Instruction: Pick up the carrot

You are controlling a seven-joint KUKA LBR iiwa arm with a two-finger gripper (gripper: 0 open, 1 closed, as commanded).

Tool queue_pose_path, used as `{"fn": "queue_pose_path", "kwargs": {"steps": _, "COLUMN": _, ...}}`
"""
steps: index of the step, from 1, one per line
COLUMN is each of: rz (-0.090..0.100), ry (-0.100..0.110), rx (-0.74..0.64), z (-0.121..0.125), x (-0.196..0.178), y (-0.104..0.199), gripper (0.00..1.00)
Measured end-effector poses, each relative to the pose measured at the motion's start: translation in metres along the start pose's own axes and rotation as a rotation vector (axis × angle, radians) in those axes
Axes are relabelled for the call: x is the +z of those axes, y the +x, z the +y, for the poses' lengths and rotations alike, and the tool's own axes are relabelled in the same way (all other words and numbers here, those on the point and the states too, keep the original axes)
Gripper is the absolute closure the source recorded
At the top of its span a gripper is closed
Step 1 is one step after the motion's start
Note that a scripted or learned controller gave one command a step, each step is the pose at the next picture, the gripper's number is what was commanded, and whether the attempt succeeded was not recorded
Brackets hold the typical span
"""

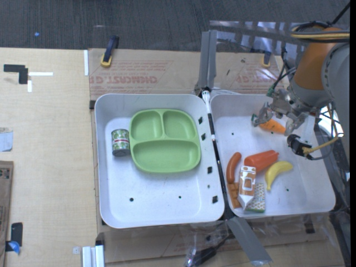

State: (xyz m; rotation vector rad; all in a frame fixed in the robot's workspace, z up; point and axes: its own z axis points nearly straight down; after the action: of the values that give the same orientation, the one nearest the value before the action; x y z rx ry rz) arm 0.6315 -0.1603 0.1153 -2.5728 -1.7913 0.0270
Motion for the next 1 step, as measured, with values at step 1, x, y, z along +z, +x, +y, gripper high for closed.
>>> {"fn": "queue_pose_path", "kwargs": {"steps": 1, "rz": 0.003, "ry": -0.014, "rx": -0.08, "z": 0.0302, "x": 0.0167, "y": 0.0006, "gripper": 0.0}}
